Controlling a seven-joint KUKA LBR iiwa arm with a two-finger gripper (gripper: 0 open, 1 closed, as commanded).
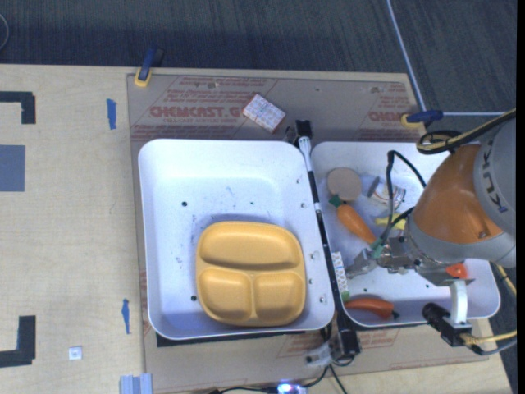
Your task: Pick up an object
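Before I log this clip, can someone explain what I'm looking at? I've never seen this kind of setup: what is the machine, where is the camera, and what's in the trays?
This is one camera fixed above a bench, looking down at a slant. The big grey and orange shape on the right is a robot arm reaching in; its gripper sits low over the right bin. Whether it holds anything cannot be told from here. That bin contains a toy carrot, a red pepper-like piece, a round tan piece and some small clutter. The left bin holds a yellow divided tray. A small patterned card lies on the board behind the bins.
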